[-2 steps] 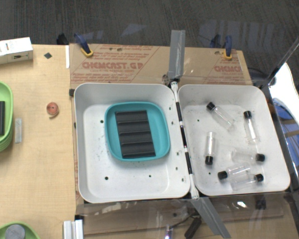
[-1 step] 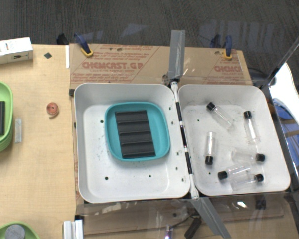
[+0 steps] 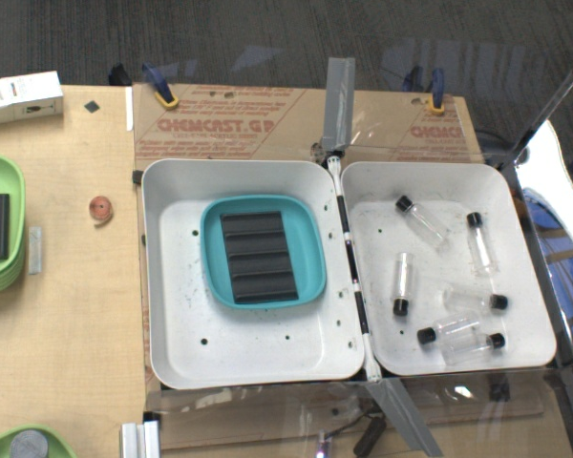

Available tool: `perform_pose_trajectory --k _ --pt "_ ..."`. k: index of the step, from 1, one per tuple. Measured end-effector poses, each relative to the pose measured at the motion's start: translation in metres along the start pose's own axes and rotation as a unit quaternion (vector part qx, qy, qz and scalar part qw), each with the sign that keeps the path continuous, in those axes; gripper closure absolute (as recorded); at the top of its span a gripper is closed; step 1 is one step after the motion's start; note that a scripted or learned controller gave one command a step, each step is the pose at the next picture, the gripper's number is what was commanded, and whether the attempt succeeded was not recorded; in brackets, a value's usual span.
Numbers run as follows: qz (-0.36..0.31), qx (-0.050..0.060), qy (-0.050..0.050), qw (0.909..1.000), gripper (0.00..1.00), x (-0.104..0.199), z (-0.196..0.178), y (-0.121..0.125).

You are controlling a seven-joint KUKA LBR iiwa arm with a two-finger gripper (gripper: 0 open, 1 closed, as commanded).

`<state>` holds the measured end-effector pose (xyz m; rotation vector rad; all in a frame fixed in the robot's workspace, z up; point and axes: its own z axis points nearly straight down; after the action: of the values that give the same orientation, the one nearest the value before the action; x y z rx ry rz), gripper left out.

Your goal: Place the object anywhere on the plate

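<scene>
A teal plate (image 3: 216, 256) with a dark ribbed insert lies in the left white bin (image 3: 172, 332). The right white bin (image 3: 430, 189) holds several clear vials with black caps: one near the back (image 3: 415, 216), one at the right (image 3: 477, 239), one in the middle (image 3: 400, 283). Others lie near the front (image 3: 451, 331).
Brown cardboard (image 3: 239, 117) sits behind the bins with blue-and-yellow clamps (image 3: 159, 84). On the wooden bench to the left are a green tray (image 3: 2, 219), a small red disc (image 3: 99, 208) and a white box (image 3: 19, 96). A grey divider post (image 3: 339, 103) stands between the bins.
</scene>
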<state>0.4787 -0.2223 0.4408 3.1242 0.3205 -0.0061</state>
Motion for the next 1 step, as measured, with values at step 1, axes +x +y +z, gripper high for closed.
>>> perform_pose_trajectory --k 1 --pt "0.000 0.000 -0.001 1.0000 0.00 0.0122 0.0009 0.0020"
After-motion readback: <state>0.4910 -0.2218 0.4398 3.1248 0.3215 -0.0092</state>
